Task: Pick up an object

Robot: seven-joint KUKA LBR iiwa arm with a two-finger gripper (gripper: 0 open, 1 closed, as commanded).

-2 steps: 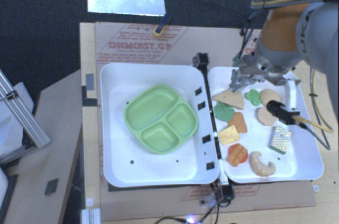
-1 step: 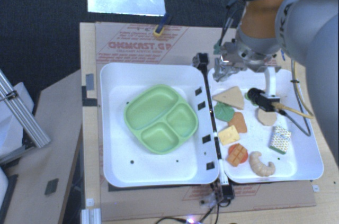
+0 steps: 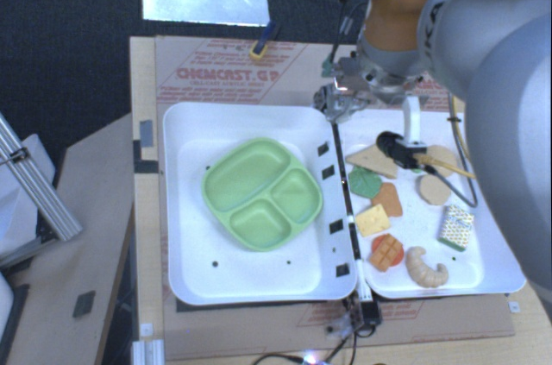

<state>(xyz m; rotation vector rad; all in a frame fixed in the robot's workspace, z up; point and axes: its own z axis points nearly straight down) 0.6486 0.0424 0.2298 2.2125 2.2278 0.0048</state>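
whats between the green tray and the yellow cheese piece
In the camera view, the black-clipped divider where the two bins meet lies between the green tray and the cheese piece; otherwise bare white bin floor.

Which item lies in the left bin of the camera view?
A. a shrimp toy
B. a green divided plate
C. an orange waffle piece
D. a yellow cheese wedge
B: the green divided plate sits alone on the left bin, while the toy foods lie in the right bin.

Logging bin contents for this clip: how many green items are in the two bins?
2: a green divided plate in the left bin, and a dark green leaf-like piece in the right bin beside the divider. The arm may hide others.
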